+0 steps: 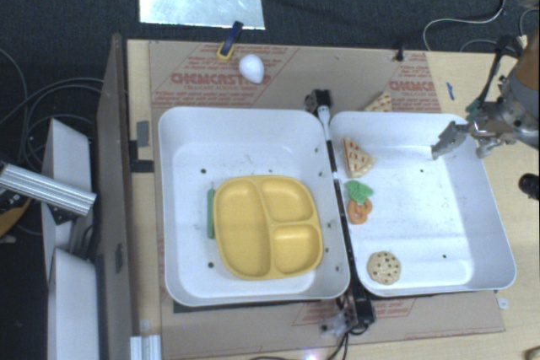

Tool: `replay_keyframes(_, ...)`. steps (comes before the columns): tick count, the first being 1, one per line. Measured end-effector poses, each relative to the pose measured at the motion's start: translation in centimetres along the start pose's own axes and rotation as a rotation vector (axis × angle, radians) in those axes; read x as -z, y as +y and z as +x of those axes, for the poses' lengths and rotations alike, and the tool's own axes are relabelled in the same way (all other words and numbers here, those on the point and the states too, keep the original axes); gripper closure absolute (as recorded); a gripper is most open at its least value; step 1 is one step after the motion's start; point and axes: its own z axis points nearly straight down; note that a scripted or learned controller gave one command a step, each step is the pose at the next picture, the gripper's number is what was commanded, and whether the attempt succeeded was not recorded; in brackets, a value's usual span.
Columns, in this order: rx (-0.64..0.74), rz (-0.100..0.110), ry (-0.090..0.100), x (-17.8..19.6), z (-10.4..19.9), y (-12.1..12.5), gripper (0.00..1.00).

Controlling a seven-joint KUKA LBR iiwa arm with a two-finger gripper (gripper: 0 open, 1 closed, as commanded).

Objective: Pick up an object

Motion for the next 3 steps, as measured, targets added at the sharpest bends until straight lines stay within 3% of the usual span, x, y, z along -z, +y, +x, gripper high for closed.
replay_keyframes(1, 0.01, 0.003, 0.005, -5.9, 9.5, 2.5, 0.0)
replay_keyframes(2, -0.004, -0.001, 0.003, -15.6, 9.5, 1.8, 0.0)
replay_keyframes(3, -0.003, -0.005, 0.0, -15.1, 9.4, -0.6, 0.0)
